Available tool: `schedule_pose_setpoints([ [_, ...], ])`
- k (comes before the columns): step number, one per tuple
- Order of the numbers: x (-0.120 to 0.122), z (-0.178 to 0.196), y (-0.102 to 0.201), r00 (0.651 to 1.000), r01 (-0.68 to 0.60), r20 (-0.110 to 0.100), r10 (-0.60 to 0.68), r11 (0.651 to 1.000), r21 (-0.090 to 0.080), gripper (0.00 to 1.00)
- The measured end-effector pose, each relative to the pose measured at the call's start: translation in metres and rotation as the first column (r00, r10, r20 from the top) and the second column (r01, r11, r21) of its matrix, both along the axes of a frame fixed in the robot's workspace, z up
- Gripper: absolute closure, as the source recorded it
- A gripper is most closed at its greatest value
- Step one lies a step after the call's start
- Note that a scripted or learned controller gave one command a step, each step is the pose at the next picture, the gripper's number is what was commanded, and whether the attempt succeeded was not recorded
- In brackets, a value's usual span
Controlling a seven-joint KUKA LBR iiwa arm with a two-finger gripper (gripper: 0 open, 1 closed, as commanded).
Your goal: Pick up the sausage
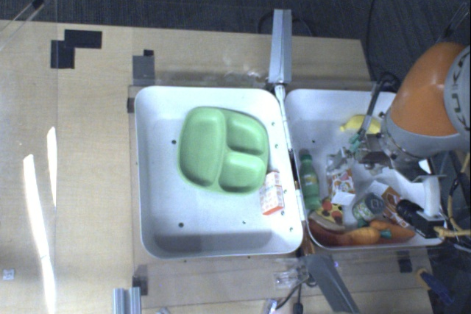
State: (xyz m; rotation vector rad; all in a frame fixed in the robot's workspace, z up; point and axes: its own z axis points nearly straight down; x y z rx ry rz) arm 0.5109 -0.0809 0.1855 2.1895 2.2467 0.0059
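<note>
Roughly, camera view: arm (434, 95) reaching in from right over right bin (324, 105), orange band uppermost, wrist hiding much of that bin's far-right side. Gripper (366, 152) low among the clutter near bin centre; opening not readable from this angle, nothing seen clamped, so grip state cannot be told. Sausage (333, 226) taken to be the dark reddish-brown curved piece along the near rim of right bin, at its near-left corner, long axis running roughly left-right along that rim; identification tentative, small and partly mixed with neighbours. Orange carrot-like piece (379, 233) just beside it to the right, touching or nearly so. Green bottle (310, 180) upright-ish along the left wall, between gripper and sausage side. Yellow item (358, 124) at far side. Sausage lying toward the camera and slightly left of the gripper, near but apart. Left bin (158, 232) holding green divided tray (223, 148) and small red-white packet (273, 195).
</note>
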Motion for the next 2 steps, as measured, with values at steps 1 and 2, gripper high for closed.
schedule_pose_setpoints([
  [1,0.019,0.000,0.010,0.978,-0.207,0.000,0.207,0.978,-0.001,0.00],
  [2,-0.011,-0.087,-0.027,0.945,-0.328,0.005,0.328,0.945,-0.006,0.00],
])
